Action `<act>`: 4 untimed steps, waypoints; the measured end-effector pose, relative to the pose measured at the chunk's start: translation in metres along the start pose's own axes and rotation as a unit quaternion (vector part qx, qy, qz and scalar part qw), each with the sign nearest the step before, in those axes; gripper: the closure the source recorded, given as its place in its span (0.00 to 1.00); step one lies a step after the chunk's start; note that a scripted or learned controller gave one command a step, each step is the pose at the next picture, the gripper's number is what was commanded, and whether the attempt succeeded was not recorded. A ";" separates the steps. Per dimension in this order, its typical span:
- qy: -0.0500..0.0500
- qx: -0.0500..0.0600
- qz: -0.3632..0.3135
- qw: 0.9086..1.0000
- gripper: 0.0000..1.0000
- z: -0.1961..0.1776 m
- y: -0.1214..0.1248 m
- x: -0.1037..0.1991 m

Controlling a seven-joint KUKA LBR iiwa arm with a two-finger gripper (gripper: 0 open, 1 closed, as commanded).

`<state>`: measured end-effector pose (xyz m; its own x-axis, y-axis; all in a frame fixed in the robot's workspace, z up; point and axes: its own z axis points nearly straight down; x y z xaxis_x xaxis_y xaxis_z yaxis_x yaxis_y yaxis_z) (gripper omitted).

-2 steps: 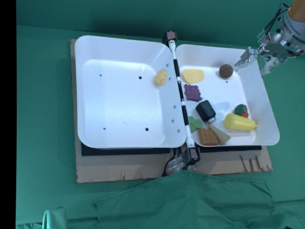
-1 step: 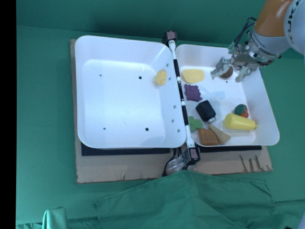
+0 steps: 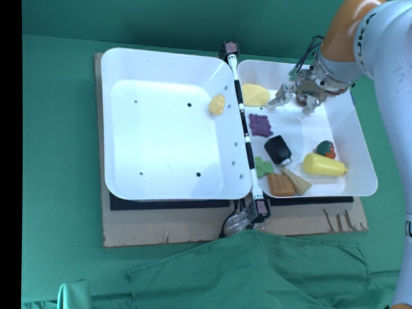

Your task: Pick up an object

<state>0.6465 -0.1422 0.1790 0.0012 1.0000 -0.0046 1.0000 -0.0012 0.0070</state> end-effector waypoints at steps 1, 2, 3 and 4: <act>0.002 0.004 0.003 1.000 0.00 -0.022 -0.076 0.005; 0.002 0.002 0.003 1.000 0.00 -0.062 -0.130 -0.006; 0.002 0.000 0.002 1.000 0.00 -0.003 -0.097 -0.041; -0.002 -0.008 0.003 1.000 1.00 -0.021 -0.095 -0.043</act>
<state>0.5516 -0.1851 0.1993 0.0073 0.9999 -0.0086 0.9997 -0.0071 0.0229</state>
